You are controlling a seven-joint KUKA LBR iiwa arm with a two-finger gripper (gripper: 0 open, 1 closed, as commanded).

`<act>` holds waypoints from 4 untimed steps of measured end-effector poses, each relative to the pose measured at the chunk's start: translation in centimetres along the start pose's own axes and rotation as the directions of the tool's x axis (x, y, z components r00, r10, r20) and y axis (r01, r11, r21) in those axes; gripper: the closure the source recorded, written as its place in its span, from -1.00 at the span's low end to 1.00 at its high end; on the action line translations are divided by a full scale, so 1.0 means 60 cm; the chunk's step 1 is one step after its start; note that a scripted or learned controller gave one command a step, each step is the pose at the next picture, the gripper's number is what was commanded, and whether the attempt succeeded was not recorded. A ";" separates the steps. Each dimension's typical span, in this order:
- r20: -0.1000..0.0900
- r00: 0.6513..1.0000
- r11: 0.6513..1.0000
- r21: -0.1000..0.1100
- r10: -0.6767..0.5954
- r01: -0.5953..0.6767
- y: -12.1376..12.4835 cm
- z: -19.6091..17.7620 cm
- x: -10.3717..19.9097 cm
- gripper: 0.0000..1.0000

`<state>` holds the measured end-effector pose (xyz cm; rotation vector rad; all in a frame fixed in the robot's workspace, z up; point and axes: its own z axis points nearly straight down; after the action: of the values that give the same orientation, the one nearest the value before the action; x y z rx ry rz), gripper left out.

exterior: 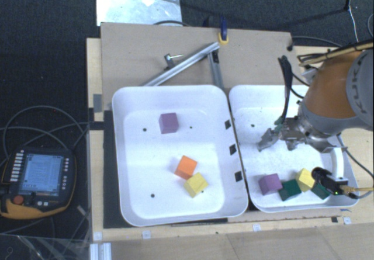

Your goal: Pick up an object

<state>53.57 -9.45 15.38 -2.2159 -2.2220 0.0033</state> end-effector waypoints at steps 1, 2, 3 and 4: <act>0.000 1.000 1.000 0.000 0.000 0.000 -0.011 0.102 0.004 -1.00; 0.001 1.000 1.000 -0.004 0.000 0.000 -0.010 0.106 0.004 -1.00; 0.001 1.000 1.000 -0.008 -0.002 0.002 -0.008 0.087 0.004 1.00; 0.002 1.000 1.000 -0.012 -0.002 0.002 -0.005 -0.020 0.004 1.00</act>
<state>53.30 -9.18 16.55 -2.2207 -2.2313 -0.0073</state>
